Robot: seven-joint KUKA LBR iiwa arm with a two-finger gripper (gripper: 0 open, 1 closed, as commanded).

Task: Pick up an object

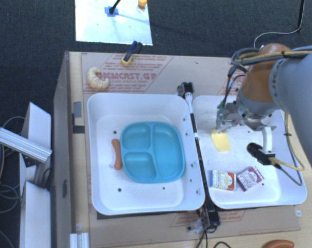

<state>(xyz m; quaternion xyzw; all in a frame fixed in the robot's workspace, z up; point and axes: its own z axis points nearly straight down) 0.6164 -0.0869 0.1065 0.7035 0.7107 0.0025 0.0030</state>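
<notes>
Two shallow white plastic bins with rounded corners sit side by side on a brown cardboard-covered bench, and the left bin (99, 154) serves here as the landmark. Inside it lies a smooth turquoise plate (152, 152), a rounded rectangle divided into three compartments, with a slim orange-brown toy sausage (117, 154) just beside the plate's left edge. Immediately right of the left bin is the right bin (285, 190), where the grey arm with its glossy orange band reaches down. The gripper (222, 124) hangs just above a flat, pale yellow block (221, 141) with softly rounded edges; whether the fingers are apart or together cannot be told, and the block is not seen between them. Nearer the camera in the right bin lie two small printed packets, one red and white (222, 180), one pinkish (250, 177). Behind the left bin, on the cardboard, rests a ridged, cream-coloured curled pastry shape (97, 78).
</notes>
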